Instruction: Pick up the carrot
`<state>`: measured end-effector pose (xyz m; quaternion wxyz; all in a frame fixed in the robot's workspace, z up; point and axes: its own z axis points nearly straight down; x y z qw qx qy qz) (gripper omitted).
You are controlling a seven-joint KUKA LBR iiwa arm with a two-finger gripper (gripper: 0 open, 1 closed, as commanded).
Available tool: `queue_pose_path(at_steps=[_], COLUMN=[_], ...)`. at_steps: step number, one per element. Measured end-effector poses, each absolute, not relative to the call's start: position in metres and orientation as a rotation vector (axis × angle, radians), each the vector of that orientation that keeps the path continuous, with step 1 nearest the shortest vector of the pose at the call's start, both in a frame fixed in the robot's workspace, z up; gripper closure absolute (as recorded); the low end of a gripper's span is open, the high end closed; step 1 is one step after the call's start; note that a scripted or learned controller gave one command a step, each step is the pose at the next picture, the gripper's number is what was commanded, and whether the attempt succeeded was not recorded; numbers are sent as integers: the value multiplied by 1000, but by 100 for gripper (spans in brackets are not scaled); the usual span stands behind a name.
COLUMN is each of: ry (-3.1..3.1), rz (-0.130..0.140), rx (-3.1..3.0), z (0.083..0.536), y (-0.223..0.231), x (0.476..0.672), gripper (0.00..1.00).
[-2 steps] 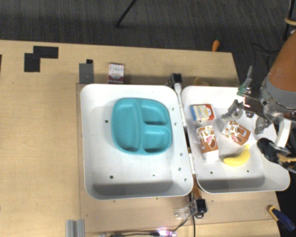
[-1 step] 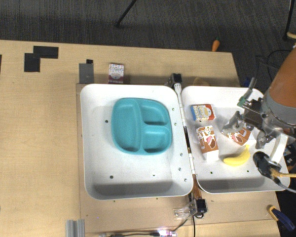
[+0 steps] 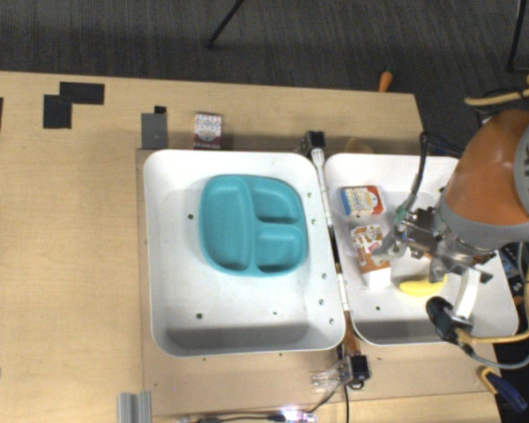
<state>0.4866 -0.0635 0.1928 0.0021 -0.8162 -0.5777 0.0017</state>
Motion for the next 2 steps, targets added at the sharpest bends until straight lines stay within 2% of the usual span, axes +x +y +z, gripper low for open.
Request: queue_pose_path(at_steps=[2], ry=[-1812], rz=[-1], rx=[-2566], z=[195], y=[-64], x=[488], gripper=[0])
